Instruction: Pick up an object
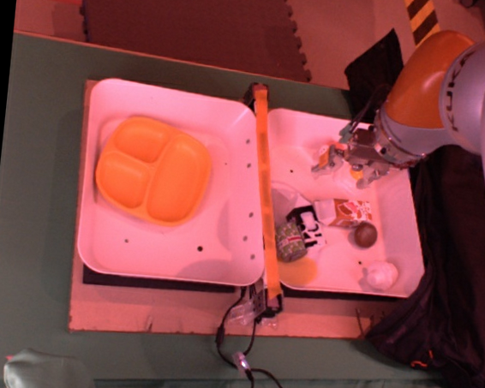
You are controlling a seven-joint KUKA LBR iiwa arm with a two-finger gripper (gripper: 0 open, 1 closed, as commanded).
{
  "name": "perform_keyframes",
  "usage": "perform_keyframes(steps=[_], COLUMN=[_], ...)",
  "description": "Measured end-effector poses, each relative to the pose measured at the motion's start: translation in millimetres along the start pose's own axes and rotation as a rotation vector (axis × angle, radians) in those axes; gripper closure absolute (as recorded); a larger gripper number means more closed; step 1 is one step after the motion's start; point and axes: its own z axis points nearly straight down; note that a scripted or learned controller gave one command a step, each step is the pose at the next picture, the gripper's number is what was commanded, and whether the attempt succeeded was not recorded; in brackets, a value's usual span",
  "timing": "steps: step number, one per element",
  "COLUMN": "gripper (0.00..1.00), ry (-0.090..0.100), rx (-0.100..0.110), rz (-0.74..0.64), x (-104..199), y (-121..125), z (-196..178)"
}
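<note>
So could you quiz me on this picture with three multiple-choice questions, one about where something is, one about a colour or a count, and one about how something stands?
1. Where does the orange divided plate lie?
A. in the left bin
B. in the right bin
C. on the floor mat

2. How many compartments does the plate have?
A. two
B. three
C. five

3. Where is the gripper?
A. over the left bin
B. above the right bin's upper part
C. outside both bins

Answers: 1 A, the plate sits inside the left bin. 2 B, ridges split it into three sections. 3 B, the gripper hangs over the right bin, above the small box and dark ball.
</note>
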Motion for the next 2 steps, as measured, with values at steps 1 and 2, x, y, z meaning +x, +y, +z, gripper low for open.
perform_keyframes(steps=[1,2], gripper=[0.0,0.0], ry=[-0.001,-0.004], rx=[-0.001,-0.019], rz=[0.0,-0.001], x=[-9,-10], y=[3,7], z=[44,73])
